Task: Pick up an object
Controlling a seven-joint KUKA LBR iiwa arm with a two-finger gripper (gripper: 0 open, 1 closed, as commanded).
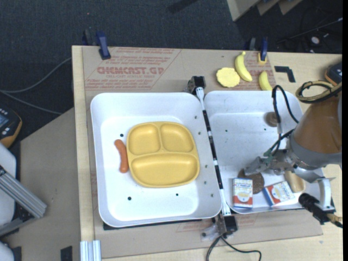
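Reaching in from the right, a grey robot arm with an orange band [321,121] hangs low over the right-hand shallow white bin [239,118], its gripper [260,170] down among a cluster of small items at the bin's near edge. Whether the fingers are released or clenched cannot be told; the dark parts there merge with a dark brown lump [256,181] directly beneath them.

Candidates for picking lie packed together: a small white carton with an orange and red label [242,193], a flat white packet with blue and red print [279,193] just to its right, and a tan roll-shaped piece [294,181] tucked under the wrist. Because they touch or nearly touch, a closing grip could, in my judgement, pinch two at once, nudge one aside, or slide off a flat packet lying flush on the floor. The bin's near wall also stands close, leaving little room.

In the left-hand white bin [109,113] sits a yellow plastic divided plate [162,154] with an orange toy hot dog [122,155] beside its left rim, well apart from the arm. On the cardboard-covered bench [136,69] behind the bins lie a yellow toy banana [243,68] and a round yellow toy [228,77].
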